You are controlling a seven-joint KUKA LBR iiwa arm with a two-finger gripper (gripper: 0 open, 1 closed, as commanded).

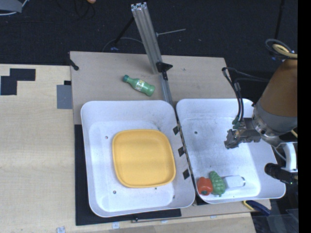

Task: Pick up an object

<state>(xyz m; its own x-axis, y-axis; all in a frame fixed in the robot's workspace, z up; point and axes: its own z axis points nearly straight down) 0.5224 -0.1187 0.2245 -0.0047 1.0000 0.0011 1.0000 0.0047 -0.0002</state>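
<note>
White right-hand bin [214, 115] holds a red and green toy [212, 184] at lower right; the gripper [234, 139], above it mid-bin, should descend squarely over it.

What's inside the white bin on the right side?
Inside the right bin, near its front edge, lie a red item, a green item and a white item. The gripper hangs above, hiding some floor beneath it.

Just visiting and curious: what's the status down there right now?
Hand over right bin, nothing seen in it. Red and green objects in bin's near corner, untouched. Yellow plate in left bin; green bottle on bench behind. Path clear.
</note>
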